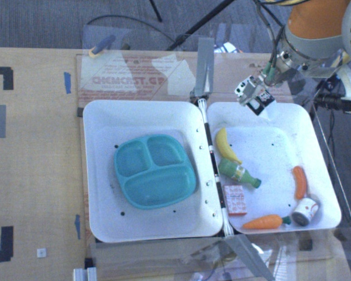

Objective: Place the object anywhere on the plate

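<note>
The gripper [255, 96] hovers at the right bin's [324, 157] 12 o'clock rim, its state too blurred to tell. The teal plate [155, 171] sits in the left bin [99, 157]. Banana [225, 144], bottle [238, 174], carrot [262, 222] lie rightward.

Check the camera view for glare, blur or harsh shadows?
Camera view: lighting even, shadows soft; faint sheen on the left bin floor beside the teal plate; gripper slightly soft; banana, green bottle and carrot readable.
</note>
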Controlling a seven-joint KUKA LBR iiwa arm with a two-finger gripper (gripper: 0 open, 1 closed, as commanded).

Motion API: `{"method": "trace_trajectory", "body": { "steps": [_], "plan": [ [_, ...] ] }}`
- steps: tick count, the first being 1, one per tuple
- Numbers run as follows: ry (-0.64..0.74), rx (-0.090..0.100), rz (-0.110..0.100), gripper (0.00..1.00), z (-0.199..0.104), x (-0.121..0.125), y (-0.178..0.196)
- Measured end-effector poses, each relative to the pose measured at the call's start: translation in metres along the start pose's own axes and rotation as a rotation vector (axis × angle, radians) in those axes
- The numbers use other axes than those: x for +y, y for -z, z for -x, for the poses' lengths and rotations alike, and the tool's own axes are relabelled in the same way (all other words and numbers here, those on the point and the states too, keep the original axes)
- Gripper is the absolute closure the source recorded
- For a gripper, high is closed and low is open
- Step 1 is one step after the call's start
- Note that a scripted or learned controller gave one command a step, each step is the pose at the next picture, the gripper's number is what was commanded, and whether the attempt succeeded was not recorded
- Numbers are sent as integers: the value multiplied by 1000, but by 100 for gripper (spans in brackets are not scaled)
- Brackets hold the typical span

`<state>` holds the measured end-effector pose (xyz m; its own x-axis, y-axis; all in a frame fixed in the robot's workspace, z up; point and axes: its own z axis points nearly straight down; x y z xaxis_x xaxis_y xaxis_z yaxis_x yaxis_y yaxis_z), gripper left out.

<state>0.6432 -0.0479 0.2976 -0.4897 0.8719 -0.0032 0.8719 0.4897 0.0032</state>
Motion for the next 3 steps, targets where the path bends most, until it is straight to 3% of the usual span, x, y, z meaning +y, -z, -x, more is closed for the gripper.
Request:
{"method": "trace_trajectory", "body": {
  "steps": [1, 2, 3],
  "plan": [
    [76, 4, -4, 100, -103, 69, -58],
    [164, 4, -3, 100, -166, 56, -123],
    [164, 3, -1, 100, -171, 71, -85]
  ]
}}
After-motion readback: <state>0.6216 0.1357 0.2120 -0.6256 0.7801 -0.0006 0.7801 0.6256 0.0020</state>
